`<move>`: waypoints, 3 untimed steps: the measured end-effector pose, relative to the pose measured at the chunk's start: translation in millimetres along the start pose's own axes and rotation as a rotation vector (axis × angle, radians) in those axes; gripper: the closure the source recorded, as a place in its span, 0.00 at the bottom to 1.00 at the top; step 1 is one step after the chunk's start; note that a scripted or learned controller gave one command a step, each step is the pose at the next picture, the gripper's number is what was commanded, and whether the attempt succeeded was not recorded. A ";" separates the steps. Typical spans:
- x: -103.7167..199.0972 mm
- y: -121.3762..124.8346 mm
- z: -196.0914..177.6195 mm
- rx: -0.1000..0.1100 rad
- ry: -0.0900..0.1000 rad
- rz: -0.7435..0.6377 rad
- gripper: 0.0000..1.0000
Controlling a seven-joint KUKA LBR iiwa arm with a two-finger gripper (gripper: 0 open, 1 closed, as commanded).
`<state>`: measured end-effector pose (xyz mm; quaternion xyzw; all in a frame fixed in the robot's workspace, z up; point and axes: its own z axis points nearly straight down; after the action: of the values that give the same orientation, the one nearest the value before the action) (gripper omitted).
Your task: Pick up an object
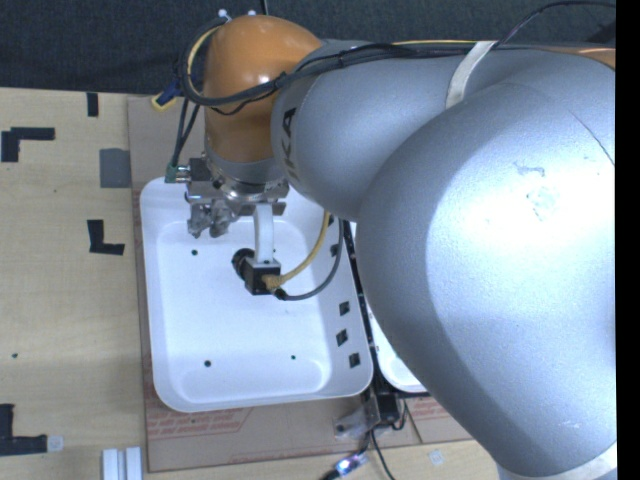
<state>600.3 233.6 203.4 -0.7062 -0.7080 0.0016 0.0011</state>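
Because the gripper [208, 220] hangs low over the bin [250, 380] beneath it, likely set for a grab, you cannot tell whether it is clenched or released (too small to read), and any object would lie hidden under it.

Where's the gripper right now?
In the camera view, the gripper hangs over the left bin, near its upper-left corner, directly beneath the arm's orange band.
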 end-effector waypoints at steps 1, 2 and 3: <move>1.0 -33.2 -118.4 -0.013 0.006 -0.002 1.00; 0.0 -78.7 -108.4 0.001 0.000 -0.001 1.00; -0.4 -119.5 -84.8 0.003 -0.002 0.000 1.00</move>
<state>481.2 233.0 288.7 -0.7062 -0.7080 0.0034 0.0016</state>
